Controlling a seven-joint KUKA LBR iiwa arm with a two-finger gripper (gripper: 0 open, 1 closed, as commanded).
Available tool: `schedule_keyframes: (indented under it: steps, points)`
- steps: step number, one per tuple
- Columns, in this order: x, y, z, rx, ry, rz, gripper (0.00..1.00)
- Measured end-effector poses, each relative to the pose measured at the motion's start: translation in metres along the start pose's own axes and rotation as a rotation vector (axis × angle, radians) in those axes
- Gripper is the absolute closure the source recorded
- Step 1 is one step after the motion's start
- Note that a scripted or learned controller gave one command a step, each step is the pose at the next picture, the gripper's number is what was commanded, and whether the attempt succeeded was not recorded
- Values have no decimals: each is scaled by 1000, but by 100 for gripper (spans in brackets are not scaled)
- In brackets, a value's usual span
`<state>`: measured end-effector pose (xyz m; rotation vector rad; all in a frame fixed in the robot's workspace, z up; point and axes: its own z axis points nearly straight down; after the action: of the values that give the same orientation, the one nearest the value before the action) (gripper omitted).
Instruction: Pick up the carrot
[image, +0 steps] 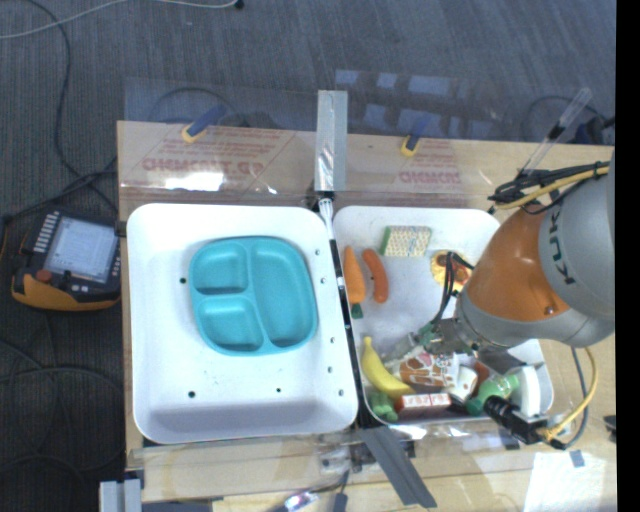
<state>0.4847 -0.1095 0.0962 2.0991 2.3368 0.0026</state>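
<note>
Grey carpet (120, 50) under wooden bench (250, 150)

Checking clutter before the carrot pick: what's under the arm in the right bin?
Under the arm, at its lower edge: a banana, snack packets and a green bottle. The bin floor beneath the arm is covered. The carrot lies apart, by the left wall.

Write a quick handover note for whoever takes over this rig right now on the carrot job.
Gripper: hidden under the arm, which hangs over the right bin; open or shut cannot be told.
Carrot: lying in the right bin against its left wall, beside a sausage, well clear of the arm.
Left bin holds a blue divided plate.
Done: nothing yet; carrot not picked.
Left: move over to the carrot, grasp it and lift.
</note>
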Motion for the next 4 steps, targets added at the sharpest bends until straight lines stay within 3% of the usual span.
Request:
schedule_keyframes:
  steps: [1,2,3,4]
  points:
    - [21,1,-87,4,-2,26,0]
    - [-49,87,-80,5,-4,93,0]
    - [-115,63,-134,4,-5,133,0]
    - [-45,105,-65,5,-2,59,0]
